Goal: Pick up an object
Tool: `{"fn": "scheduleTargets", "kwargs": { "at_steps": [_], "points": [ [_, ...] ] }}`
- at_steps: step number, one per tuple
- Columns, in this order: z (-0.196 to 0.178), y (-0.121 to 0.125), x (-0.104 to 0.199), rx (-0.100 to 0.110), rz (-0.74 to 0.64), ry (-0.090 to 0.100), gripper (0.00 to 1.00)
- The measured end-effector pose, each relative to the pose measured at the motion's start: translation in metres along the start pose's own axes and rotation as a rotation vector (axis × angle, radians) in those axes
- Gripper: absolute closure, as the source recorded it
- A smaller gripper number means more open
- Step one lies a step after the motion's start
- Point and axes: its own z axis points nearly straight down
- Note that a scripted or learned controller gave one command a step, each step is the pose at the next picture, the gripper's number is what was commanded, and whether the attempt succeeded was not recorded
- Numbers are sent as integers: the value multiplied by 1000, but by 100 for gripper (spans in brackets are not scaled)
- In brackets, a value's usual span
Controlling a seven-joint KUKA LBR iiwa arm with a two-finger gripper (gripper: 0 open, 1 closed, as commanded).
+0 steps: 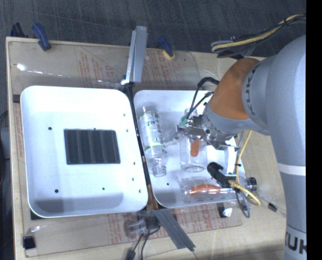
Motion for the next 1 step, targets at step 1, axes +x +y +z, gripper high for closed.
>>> {"fn": "scheduleTargets", "kwargs": {
  "at_steps": [1],
  "points": [
    [46, 34, -15, 0, -22, -4, 0]
  ]
}}
